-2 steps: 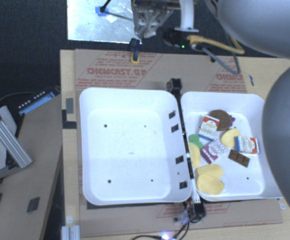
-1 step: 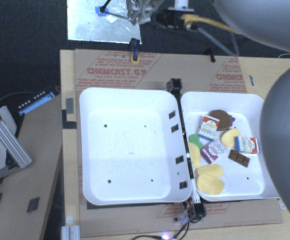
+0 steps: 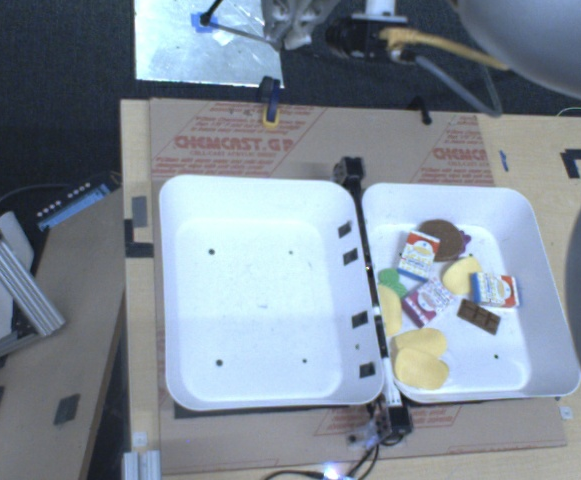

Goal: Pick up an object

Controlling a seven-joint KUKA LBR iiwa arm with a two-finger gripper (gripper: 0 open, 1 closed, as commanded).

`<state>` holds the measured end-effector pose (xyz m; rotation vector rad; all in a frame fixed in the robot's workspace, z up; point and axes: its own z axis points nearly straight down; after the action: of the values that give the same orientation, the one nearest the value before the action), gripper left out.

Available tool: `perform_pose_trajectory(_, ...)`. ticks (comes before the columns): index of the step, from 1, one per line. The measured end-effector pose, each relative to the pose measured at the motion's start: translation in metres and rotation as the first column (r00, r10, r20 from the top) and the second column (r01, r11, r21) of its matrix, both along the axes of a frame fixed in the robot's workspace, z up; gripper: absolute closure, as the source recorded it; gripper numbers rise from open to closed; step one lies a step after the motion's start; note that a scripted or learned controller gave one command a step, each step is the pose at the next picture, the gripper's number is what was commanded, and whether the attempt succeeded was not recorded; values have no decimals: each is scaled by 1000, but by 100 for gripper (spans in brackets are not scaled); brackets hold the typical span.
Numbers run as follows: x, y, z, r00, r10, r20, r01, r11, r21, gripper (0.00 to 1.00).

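The objects lie clustered in the right bin (image 3: 545, 298), toward its left and middle; a brown round cookie (image 3: 447, 236) sits farthest back, touching a small red, white and blue carton (image 3: 417, 257) just in front of it; a pale yellow lump (image 3: 459, 275) lies beside a blue and white packet (image 3: 494, 290); a dark chocolate bar (image 3: 478, 317) lies flat near the packet; a green piece (image 3: 392, 280) and a purple-edged wrapper (image 3: 426, 300) lie mid-cluster; a long yellow piece (image 3: 389, 311) runs along the left wall; two yellow discs (image 3: 421, 359) overlap nearest the front.
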<state>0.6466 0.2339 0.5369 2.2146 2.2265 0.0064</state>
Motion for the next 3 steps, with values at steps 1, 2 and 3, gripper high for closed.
perform_pose_trajectory(1,-25,0,-2,1000,0,-4,0,1000,-1,100)
perform_pose_trajectory(2,-41,0,-2,1000,0,-3,0,1000,-1,100)
perform_pose_trajectory(3,-63,0,-2,1000,0,-4,0,1000,-2,100)
